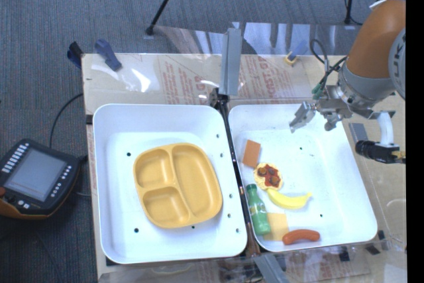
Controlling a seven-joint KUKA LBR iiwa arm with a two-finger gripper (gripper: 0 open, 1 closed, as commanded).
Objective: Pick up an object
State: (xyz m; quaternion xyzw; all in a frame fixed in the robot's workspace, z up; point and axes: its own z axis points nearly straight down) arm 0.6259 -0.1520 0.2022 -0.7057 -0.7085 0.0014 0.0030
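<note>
The claw (313,117) hangs over the right bin's (344,162) far end, fingers spread, gripping nothing. The nearest object, an orange block (251,153), lies well apart, toward the bin's left wall.

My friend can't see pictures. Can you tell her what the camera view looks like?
A robot arm's hand hangs open over the right white bin, holding nothing. In that bin lie toy foods: a banana, pizza, sausage, green bottle and orange block. The left bin holds a yellow divided plate.
</note>
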